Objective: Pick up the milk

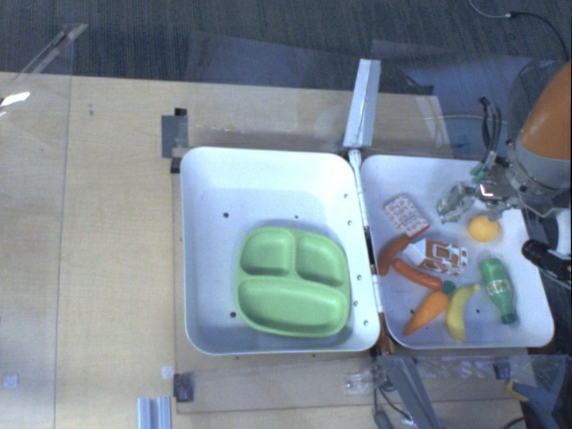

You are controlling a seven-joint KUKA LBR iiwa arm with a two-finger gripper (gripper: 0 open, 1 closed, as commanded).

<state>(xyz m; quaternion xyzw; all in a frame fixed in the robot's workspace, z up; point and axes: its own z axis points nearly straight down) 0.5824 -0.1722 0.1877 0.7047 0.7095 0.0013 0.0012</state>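
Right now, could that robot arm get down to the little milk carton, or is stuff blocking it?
Probably yes. The gripper hangs above the right bin, just up and right of the milk carton. The carton's top is uncovered, though a sausage lies close against its lower-left side.

bins 2 (268, 164) — tray 1 (292, 281) — sausages 2 (394, 250) — cartons 2 (404, 212)
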